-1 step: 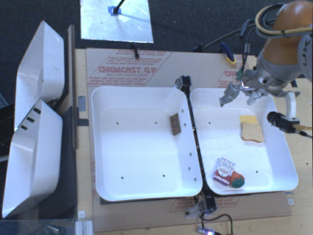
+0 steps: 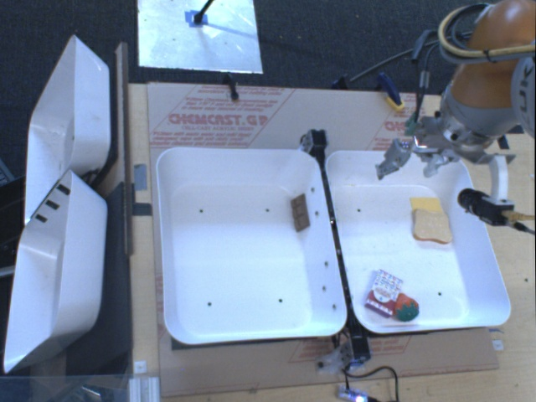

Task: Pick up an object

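Camera view: gripper (image 2: 412, 157) above right bin's (image 2: 494, 296) far edge, jaws spread with nothing between them; bread slice (image 2: 431, 226) and yellow piece (image 2: 425, 204) nearby, brown block (image 2: 300, 213) in left bin (image 2: 167, 308); pick apparently not yet begun.

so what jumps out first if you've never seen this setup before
The arm's orange band at the top right stands out most, with its gripper hanging above the far end of the right bin. In that bin lie a toast-like slice with a yellow piece at its far edge, and near the front a small red and white packet beside a red strawberry-like toy. The left bin holds a small brown block near the divider.
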You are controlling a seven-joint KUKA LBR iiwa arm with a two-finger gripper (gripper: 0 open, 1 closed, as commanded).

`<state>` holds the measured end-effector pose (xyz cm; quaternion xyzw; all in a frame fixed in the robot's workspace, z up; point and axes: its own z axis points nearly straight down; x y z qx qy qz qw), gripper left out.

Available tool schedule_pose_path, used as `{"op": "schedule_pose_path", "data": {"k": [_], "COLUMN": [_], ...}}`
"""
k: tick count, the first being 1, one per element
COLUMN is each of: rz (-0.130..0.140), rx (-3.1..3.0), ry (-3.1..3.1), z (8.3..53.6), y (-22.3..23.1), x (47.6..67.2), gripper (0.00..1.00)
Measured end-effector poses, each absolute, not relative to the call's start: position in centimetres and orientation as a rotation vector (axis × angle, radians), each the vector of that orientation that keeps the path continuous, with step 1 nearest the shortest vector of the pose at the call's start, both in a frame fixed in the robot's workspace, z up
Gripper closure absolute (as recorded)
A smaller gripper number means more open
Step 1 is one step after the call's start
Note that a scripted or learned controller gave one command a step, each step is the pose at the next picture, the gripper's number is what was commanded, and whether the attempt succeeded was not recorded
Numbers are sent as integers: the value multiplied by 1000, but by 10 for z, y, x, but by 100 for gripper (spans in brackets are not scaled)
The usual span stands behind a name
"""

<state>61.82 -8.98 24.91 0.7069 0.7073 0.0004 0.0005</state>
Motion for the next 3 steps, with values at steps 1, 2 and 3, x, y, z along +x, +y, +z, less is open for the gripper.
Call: {"op": "schedule_pose_path", "data": {"k": [1, 2, 3], "rz": [-4, -3, -4], "rx": [2224, 2223, 2224], "ry": [2223, 2223, 2224], "z": [188, 145, 83], "y": [-95, -95, -95], "x": [615, 609, 610], "gripper": [0, 0, 0]}}
